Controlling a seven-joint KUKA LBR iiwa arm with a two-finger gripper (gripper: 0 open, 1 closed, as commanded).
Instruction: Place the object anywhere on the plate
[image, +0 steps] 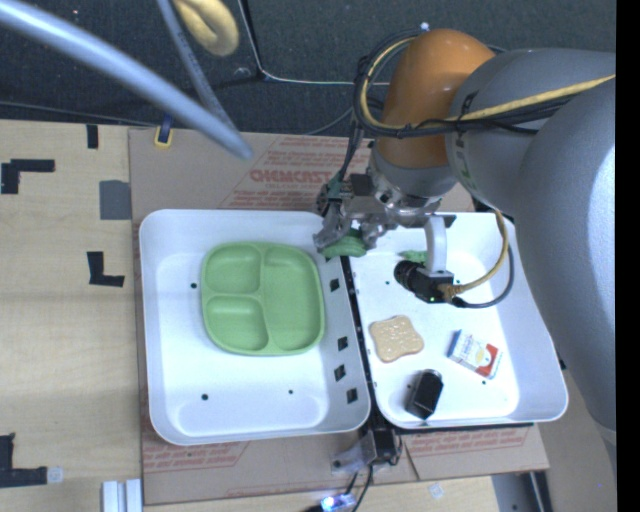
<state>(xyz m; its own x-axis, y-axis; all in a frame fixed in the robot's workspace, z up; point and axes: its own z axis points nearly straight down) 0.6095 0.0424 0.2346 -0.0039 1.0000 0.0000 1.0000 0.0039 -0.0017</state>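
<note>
The left bin (165, 330) carries the green plate (264, 298), which lies in its upper middle, its right rim close to that bin's right wall. The plate has three compartments and nothing lies on it. There is bare white floor below the plate and along its left side, so room around it is not a worry.

At the wall between the bins, near their upper corners, the gripper (345, 235) hangs over the divider. A small green thing (348, 246) shows right at its tip (it looks like the object to be placed, though the frame is too coarse to be sure). Whether the fingers clamp it, or how they stand at all, I cannot tell.

The relation that matters: the plate lies just left and slightly below the gripper, across the divider. My judgement is that a short move leftward would bring the tip over the plate's upper right compartment; the divider wall is the one edge to mind.

In the right bin (530, 400) lie a toast piece (396, 338), a black block (425, 392) near the lower edge, and a small red-and-white packet (472, 353), all well apart from the gripper.
</note>
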